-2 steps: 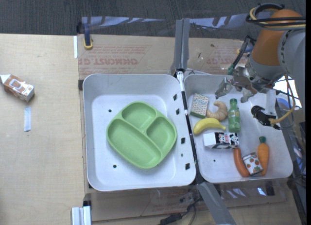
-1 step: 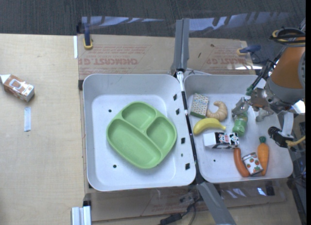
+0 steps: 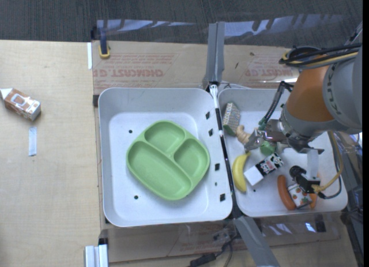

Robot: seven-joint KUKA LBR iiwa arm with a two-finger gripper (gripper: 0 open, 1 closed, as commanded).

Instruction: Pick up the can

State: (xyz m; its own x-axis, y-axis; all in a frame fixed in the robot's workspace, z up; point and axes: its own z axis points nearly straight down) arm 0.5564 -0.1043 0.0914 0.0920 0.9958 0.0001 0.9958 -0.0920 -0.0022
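Wooden surface: carries two white bins, centre and right of frame.
Left bin: green divided plate.
Right bin: banana, small clutter.
Arm: over the right bin.
Pincer: low among clutter; state cannot be told.
Can: not identifiable with certainty.
Progress: nothing visibly lifted; pickup appears outstanding.

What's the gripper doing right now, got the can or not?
Gripper: low in the right bin among the items; open or closed cannot be told, and no can is seen in its grasp.
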